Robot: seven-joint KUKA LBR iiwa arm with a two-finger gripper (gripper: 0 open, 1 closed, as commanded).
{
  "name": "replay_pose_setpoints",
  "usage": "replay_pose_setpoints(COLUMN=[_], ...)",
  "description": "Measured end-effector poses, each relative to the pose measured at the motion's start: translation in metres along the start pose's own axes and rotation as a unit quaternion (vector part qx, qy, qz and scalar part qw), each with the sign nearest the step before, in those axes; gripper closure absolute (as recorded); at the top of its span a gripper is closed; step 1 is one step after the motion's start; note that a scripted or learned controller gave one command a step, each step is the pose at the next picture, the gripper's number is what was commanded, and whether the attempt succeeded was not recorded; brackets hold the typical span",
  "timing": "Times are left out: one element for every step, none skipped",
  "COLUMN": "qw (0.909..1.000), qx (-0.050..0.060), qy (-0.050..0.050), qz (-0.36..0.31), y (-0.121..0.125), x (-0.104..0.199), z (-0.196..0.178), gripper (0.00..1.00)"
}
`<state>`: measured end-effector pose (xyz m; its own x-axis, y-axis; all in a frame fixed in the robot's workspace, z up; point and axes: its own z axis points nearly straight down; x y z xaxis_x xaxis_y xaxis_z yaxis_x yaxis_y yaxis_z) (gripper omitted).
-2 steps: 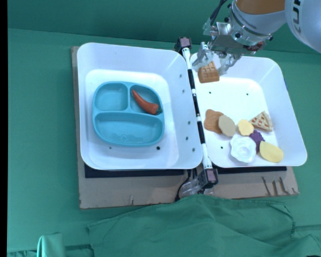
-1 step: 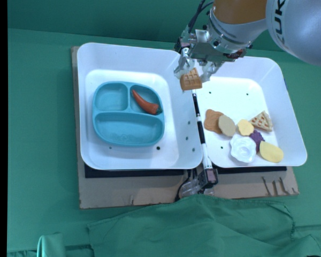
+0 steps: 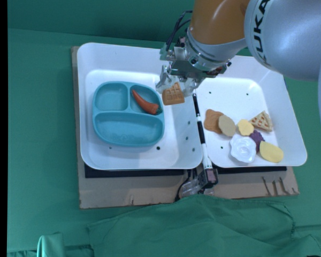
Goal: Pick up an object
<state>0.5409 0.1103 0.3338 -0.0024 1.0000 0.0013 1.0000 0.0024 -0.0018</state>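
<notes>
Here, waffle piece (image 3: 173, 95) tilted, point down-left.

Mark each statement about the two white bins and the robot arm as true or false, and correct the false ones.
1. A waffle piece sits between the tool's fingers. True.
2. The teal tray lies in the right bin. False: it lies in the left bin.
3. A carrot lies in the tray's upper right compartment. True.
4. The right bin holds a blue cup. False: it holds food pieces, among them a second waffle wedge.
</notes>
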Motion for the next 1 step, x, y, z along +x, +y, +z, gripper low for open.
replay_pose_setpoints(qw=[1.0000], qx=[0.000], qy=[0.000], qz=[0.000], y=[-0.0363], x=[0.0288], z=[0.0105], gripper=[1.00])
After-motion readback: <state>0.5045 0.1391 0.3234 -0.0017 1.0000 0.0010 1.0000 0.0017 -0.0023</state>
